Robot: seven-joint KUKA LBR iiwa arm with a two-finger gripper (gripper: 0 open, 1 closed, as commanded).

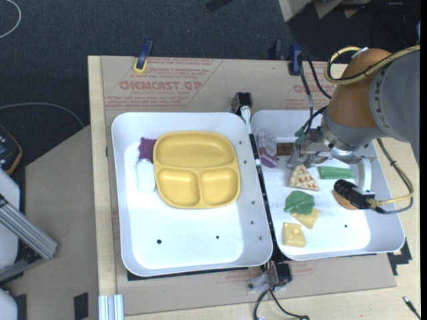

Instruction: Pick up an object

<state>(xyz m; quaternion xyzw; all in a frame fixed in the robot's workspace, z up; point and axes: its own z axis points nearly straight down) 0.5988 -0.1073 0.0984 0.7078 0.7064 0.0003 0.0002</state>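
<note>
Biggest thing is the bench (100,112), with the two white bins side by side on it. The left bin (133,245) is mostly taken up by a yellow divided plate (197,169). A purple piece (147,149) and a white piece (145,177) are tucked against the plate's left edge.

The arm (373,99) comes in from the right and bends down over the back half of the right bin (373,225). The gripper (308,155) hangs low there, left of the bin's middle. Honestly can't tell if it's spread or closed from this angle, and nothing visibly sits in it.

The obvious candidate is the waffle slice (302,178). It lies on the bin floor right at the gripper's near side, just under it in the view. I can't say whether they touch. It's a flat tan triangle with a reddish grid pattern. The narrow tip points away toward the gripper and the wide edge faces the front of the bin, so the long axis runs roughly back to front, leaning a bit.

Smaller stuff around it:
- green block (333,172) just to its right
- green leaf (299,201) just in front of it
- two yellow chunks, the front chunk (293,235) and the smaller chunk (308,217) touching the leaf
- pinkish piece (268,156) by the bin's left wall
</note>
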